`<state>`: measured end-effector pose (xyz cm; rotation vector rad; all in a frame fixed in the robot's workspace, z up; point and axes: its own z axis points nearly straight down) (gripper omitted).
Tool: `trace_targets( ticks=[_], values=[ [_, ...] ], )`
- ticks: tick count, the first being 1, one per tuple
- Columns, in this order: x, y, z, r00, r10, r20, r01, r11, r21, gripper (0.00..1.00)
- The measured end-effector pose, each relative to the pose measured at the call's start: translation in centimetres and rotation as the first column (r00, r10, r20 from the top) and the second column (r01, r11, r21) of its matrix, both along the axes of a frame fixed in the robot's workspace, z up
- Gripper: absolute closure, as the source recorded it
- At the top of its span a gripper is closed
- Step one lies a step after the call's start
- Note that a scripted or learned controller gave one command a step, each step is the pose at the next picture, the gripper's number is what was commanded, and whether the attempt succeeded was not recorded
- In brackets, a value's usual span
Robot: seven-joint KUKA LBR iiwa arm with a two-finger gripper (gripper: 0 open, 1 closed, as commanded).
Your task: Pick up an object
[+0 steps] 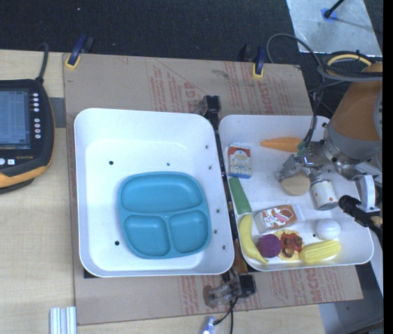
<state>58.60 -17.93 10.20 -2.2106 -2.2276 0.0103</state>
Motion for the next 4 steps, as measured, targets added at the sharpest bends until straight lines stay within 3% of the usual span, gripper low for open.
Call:
trace_targets(
  ticks=[1, 2, 3, 4],
  values=[
    [-6.9, -1.1, 7.3, 1.000, -0.004, 0.003, 0.004, 1.000, 0.003, 1.00],
    [-3.8, 4.2, 8.1, 1.000, 0.000, 0.004, 0.000, 1.000, 0.001, 1.00],
    [3.7, 11.7, 9.0, 1.000, -0.003, 0.004, 0.003, 1.000, 0.003, 1.00],
    [-0.2, 16.1, 8.9, 1.000, 0.000, 0.001, 0.000, 1.000, 0.001, 1.00]
  ],
)
